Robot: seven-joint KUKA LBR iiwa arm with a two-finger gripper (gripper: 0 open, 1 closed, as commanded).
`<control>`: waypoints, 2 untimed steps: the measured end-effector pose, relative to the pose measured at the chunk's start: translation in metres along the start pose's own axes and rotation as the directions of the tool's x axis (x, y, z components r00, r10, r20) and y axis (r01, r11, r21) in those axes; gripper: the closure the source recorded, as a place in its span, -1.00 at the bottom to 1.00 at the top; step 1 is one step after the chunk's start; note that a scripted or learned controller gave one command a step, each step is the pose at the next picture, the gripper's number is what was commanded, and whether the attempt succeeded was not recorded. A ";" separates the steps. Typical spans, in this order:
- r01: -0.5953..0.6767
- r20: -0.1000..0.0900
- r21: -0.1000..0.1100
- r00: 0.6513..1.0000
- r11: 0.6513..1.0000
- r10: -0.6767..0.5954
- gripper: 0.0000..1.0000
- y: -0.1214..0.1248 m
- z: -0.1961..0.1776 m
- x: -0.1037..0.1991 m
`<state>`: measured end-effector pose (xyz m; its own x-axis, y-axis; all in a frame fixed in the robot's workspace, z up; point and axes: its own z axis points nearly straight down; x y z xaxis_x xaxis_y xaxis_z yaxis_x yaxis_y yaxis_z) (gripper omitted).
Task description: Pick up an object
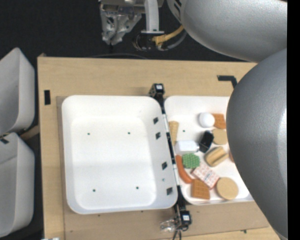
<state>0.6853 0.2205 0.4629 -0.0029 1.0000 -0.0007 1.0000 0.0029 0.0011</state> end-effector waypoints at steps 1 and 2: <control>0.003 0.000 -0.002 1.000 1.000 -0.003 1.00 0.005 -0.028 0.000; 0.002 0.000 -0.004 1.000 1.000 -0.002 1.00 0.004 -0.064 0.000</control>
